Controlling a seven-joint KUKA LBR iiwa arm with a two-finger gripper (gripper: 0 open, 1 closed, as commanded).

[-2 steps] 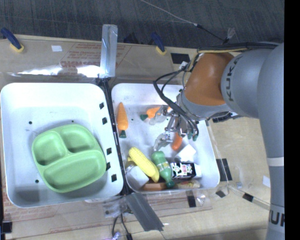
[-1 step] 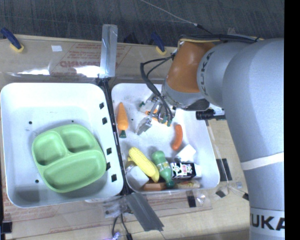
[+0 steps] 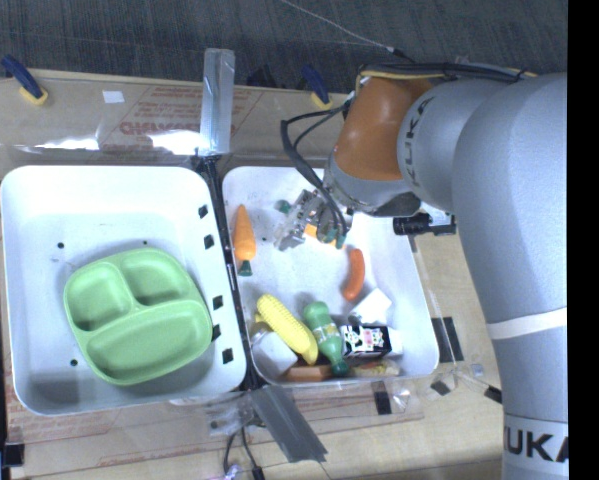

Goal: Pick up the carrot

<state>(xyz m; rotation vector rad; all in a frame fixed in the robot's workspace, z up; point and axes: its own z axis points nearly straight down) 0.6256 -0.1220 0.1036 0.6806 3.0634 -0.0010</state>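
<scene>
Carrot lying against the right bin's left wall — at nine o'clock from the gripper, apart from it. Gripper's opening or closing impossible to tell — nothing visibly held.

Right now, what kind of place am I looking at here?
Probably a robotics lab test bench: a KUKA arm reaches over two white bins, with toy food like a carrot and corn, plus a green divided plate.
</scene>
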